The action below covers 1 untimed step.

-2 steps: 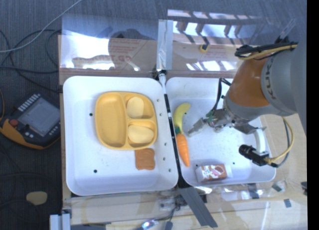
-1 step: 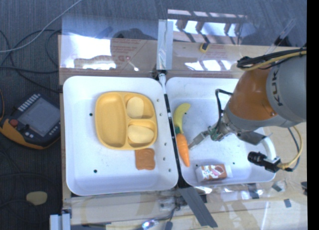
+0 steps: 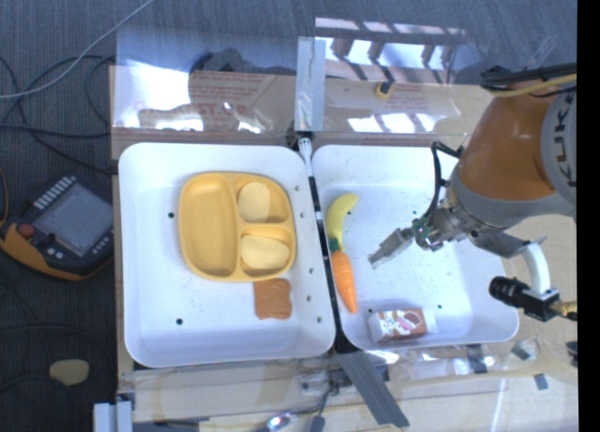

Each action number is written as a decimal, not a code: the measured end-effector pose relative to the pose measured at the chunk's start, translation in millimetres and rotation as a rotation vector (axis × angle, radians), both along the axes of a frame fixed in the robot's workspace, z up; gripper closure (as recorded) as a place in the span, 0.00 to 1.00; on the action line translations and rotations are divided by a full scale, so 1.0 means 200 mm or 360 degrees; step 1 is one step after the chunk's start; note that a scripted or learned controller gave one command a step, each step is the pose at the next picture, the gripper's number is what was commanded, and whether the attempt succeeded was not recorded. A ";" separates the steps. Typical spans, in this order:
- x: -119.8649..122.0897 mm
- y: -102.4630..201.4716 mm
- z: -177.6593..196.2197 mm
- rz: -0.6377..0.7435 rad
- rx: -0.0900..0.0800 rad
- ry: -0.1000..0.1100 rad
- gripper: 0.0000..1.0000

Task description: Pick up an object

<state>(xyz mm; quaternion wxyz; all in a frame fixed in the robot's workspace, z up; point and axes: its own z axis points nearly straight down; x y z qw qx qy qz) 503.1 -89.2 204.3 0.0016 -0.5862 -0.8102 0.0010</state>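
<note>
Our gripper (image 3: 386, 250) hangs over bare bin floor (image 3: 412, 191) — whether spread or closed we cannot tell — so descending here would miss the carrot (image 3: 343, 278) and banana (image 3: 339, 213).

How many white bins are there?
2. The left bin holds a yellow tray and a brown piece. The right bin holds a banana, a carrot and a packet.

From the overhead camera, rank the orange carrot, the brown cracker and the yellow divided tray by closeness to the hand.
1. Orange carrot, right bin, by the divider, nearest the hand.
2. Brown cracker, left bin, below the tray.
3. Yellow divided tray, left bin's middle, farthest.
</note>
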 end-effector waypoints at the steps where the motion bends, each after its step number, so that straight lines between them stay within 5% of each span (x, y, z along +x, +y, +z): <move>1: 0.17 -0.05 0.29 -0.0726 -0.0008 0.0001 0.00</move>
